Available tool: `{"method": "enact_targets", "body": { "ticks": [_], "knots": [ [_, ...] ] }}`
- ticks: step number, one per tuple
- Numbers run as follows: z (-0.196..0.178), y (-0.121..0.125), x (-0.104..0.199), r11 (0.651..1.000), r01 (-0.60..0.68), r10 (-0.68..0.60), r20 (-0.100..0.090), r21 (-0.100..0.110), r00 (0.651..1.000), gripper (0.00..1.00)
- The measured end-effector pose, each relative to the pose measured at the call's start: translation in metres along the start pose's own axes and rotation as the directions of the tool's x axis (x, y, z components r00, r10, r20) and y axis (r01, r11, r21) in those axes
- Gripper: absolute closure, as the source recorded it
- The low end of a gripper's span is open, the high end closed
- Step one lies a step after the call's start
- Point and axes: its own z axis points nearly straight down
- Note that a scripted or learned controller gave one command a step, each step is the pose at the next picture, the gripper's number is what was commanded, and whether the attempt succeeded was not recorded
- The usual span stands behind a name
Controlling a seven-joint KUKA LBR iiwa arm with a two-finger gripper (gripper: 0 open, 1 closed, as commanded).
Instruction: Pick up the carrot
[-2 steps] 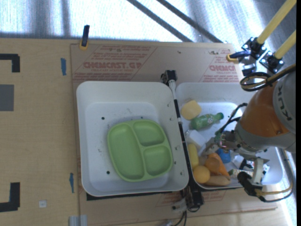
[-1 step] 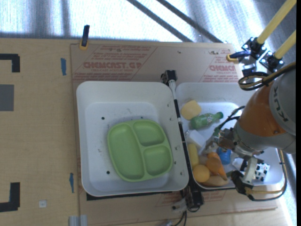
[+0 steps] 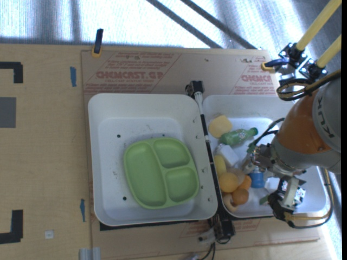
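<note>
Two bins sit side by side on the counter; the carrot [image 3: 246,182] lies in the right bin [image 3: 320,202], pressed among the other toy foods near its left wall. Whether the claw [image 3: 259,167] is released or clenched I cannot tell. Best to descend squarely over the carrot, clear of its neighbours

The left bin [image 3: 103,161] offers open white floor along its far and left sides; a green divided plate [image 3: 161,171] takes its middle. The right bin [image 3: 320,199] is crowded along its left wall: a yellow piece [image 3: 219,126], a green bottle [image 3: 238,136] and orange pieces [image 3: 233,184] lie packed together. The arm [image 3: 303,137] covers that bin's right half.
</note>
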Motion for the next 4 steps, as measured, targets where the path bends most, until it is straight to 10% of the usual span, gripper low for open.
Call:
{"method": "enact_targets", "body": {
  "ticks": [1, 2, 3, 4],
  "knots": [
    [0.001, -0.001, 0.0, 1.0, -0.001, 0.001, 0.0, 0.002, 1.0, 0.0],
    [0.011, -0.006, 0.002, 0.986, -0.169, 0.169, 0.003, 0.013, 0.986, 0.0],
    [-0.002, -0.002, 0.002, 0.986, -0.166, 0.166, 0.001, 0.001, 0.986, 1.0],
    [0.0, -0.003, 0.002, 0.986, -0.167, 0.167, 0.004, 0.005, 0.986, 0.0]
  ]
}}
